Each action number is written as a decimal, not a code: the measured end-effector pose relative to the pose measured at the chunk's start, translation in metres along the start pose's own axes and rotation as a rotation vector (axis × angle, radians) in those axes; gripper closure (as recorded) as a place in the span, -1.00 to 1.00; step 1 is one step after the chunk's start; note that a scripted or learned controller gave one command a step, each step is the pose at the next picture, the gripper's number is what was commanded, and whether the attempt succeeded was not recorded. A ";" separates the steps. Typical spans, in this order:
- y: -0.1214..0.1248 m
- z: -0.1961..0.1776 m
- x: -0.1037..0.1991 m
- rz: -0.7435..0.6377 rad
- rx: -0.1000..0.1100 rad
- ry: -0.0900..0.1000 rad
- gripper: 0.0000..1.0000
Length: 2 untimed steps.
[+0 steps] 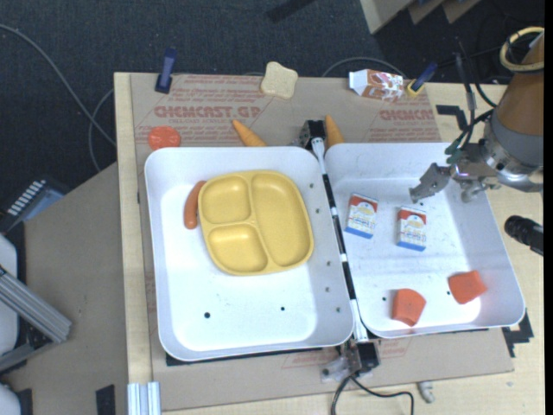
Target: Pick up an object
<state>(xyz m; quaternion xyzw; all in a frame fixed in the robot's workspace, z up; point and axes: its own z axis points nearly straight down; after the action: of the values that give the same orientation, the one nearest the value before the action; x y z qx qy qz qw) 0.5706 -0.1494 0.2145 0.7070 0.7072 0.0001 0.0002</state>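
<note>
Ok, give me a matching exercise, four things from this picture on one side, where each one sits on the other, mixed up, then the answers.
Things:
1. yellow tray
2. two small cartons
3. bread slice
4. sausage

Places:
A. on the bench behind the bins
B. right bin, near its middle
C. left bin, against the tray's left edge
D. left bin, upper middle

Pairs: 1-D, 2-B, 3-A, 4-C
</note>
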 end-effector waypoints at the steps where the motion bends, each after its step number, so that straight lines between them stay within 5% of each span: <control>1: 0.011 0.130 -0.006 0.000 0.000 0.000 -1.00; 2: 0.012 0.120 -0.006 0.001 -0.002 -0.001 1.00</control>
<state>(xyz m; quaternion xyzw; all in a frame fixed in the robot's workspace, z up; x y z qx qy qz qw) 0.5823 -0.1557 0.0946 0.7075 0.7068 0.0006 0.0012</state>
